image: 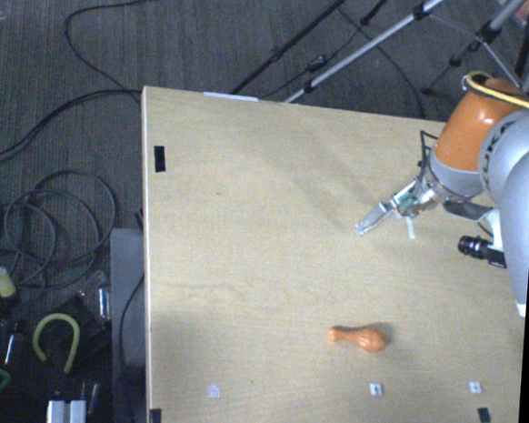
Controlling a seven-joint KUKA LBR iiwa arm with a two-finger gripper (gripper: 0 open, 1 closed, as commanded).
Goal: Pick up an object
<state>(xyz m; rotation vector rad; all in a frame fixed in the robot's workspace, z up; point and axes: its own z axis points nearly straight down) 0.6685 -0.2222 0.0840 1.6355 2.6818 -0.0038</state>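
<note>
You see the arm [509, 171] cut off at the right edge, its pincer [370, 225] slanting down-left over the table [243, 250], its opening too small to tell, well apart from the orange object [360, 338] lying nearer you

There's the orange pear-shaped object [360, 338], lying flat on its side on the pale table [261, 251], thin neck at nine o'clock, fat end at three o'clock, sitting toward five o'clock.

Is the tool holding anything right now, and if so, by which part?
Nothing is held. The tool hangs over bare bench, apart from the orange object, which lies nearer the camera.
</note>
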